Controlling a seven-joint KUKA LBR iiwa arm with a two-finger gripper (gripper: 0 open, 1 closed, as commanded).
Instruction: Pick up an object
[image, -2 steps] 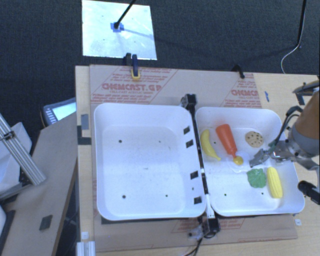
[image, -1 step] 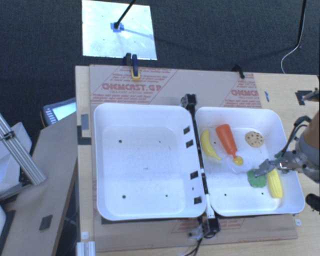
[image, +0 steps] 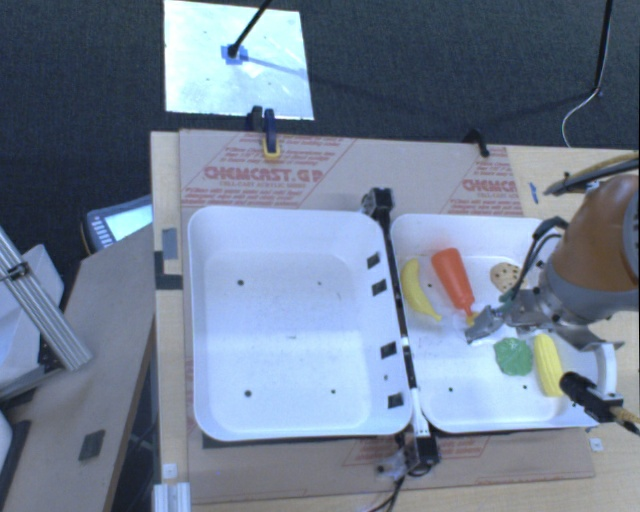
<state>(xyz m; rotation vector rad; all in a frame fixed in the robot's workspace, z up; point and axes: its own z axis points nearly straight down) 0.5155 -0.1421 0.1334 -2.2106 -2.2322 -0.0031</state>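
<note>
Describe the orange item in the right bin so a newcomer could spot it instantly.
Look in the right bin, on the arm's side. Near its upper middle lies the orange carrot, slanted, just right of the yellow banana. It is the one orange piece; the gripper hovers by its lower end.

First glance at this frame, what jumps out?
The grey arm with its orange band reaching in from the right, its gripper low over the right bin. Bright toy food clusters there: an orange carrot, a banana, a green piece beside a corn cob, and a cookie.
</note>
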